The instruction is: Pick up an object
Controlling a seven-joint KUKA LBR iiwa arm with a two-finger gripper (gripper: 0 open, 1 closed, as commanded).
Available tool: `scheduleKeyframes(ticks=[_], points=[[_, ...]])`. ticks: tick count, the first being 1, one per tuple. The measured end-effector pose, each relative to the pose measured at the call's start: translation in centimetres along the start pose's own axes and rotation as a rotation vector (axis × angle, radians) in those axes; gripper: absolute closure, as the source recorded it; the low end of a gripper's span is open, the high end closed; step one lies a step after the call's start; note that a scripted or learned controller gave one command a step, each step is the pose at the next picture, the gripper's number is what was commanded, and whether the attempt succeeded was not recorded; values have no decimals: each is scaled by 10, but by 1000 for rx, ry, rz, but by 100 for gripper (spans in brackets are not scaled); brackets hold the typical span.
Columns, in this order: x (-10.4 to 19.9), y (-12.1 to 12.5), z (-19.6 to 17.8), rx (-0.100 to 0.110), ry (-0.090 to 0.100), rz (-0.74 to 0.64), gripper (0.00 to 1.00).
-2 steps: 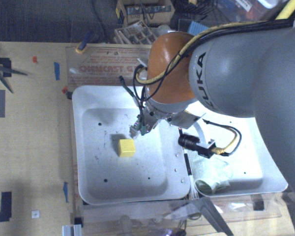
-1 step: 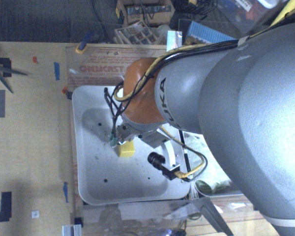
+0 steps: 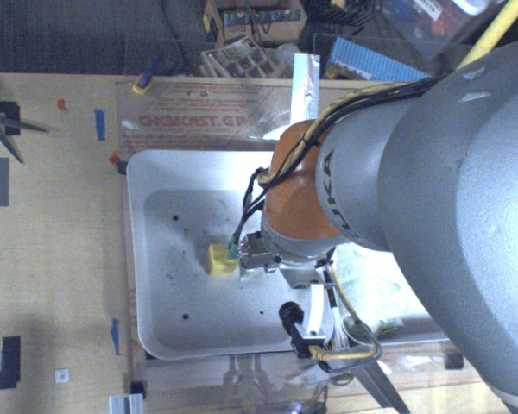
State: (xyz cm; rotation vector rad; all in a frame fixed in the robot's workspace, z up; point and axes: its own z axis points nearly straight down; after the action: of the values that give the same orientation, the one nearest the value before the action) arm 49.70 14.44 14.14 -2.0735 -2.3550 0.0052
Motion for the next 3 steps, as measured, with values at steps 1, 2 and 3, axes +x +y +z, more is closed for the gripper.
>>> scheduleKeyframes(ticks=[1,2,3], points=[[-44,-25,-8,2,0,449,100],[-52,-25,-147,-4,0,635,100],[-48,-25,-209,-6,-1,338,100]])
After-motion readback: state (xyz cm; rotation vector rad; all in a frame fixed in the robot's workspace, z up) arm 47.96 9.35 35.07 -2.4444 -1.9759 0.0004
